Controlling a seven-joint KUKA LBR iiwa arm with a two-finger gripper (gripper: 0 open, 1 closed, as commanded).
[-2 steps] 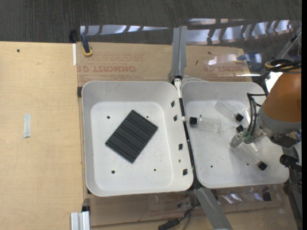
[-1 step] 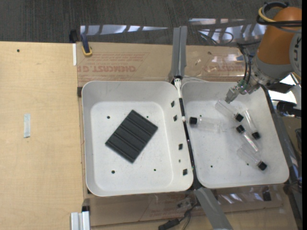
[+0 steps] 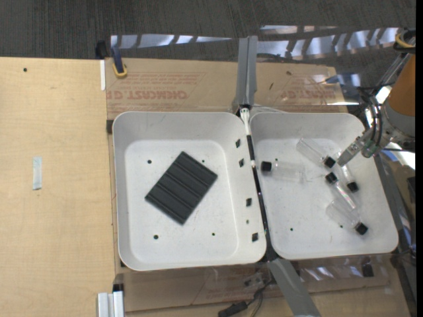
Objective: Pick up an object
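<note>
The gripper point(image 3: 348, 156) hangs over the right bin's point(image 3: 380, 246) right side, above clear vials point(image 3: 344, 211) with black caps; whether the jaws are open cannot be told. Advise descending squarely over one vial, clear of its neighbours. Count: roughly four vials right; one black ribbed block point(image 3: 182, 187) at the left bin's point(image 3: 122, 197) centre.

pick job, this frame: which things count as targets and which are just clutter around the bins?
Job:
- black ribbed slab in the left bin
- clear vials with black caps scattered in the right bin
- gripper over the right bin, beside the vials

Lying about:
- cardboard sheet behind the bins
- wooden benchtop
- grey strip on the benchtop
</note>
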